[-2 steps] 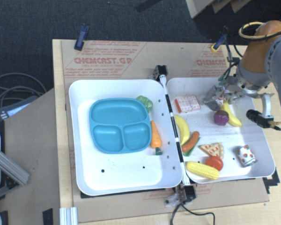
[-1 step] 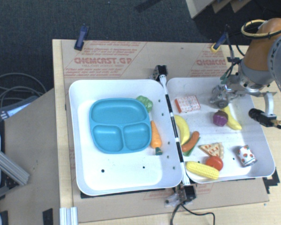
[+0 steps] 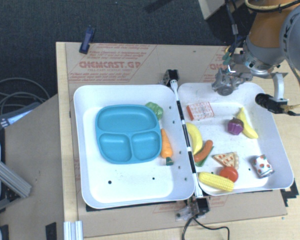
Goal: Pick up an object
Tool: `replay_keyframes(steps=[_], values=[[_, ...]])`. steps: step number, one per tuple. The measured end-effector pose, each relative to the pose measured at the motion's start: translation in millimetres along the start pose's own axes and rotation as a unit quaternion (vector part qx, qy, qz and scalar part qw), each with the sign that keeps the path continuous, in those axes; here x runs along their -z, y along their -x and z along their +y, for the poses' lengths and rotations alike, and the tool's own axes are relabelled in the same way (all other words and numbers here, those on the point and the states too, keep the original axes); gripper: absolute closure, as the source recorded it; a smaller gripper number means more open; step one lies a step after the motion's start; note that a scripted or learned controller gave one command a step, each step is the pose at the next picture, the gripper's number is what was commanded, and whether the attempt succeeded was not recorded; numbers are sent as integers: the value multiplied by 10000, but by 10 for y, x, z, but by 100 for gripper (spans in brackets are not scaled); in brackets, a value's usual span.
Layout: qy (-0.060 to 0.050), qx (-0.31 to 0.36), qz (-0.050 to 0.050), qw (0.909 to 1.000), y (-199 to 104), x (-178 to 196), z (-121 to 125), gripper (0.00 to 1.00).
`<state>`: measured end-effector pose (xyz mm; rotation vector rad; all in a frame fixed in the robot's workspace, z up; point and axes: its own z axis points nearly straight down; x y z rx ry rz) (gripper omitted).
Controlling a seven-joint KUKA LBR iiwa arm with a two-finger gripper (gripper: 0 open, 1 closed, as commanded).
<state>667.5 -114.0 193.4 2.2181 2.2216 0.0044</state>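
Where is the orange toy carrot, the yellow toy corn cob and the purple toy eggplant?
orange toy carrot (image 3: 166, 145), camera view, middle of its body
yellow toy corn cob (image 3: 216, 181), camera view, middle of the cob
purple toy eggplant (image 3: 235, 127), camera view, its purple body

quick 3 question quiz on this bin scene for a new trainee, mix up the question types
1. True or false: the carrot lies in the left bin, beside the blue tray.
2. Which item lies nearest the right bin's front edge? A) corn cob B) purple item C) pink card
3. Fill in: the gripper is above the right bin's ____ edge.

Key: 1 true; 2 A; 3 far (back).
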Motion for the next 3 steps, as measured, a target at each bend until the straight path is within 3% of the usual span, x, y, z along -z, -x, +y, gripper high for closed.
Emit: replay_keyframes(steps=[2, 3], values=[[13, 10, -17, 10000, 2, 199, 7, 100], [-23, -3, 4, 10000, -527, 396, -326, 100]])
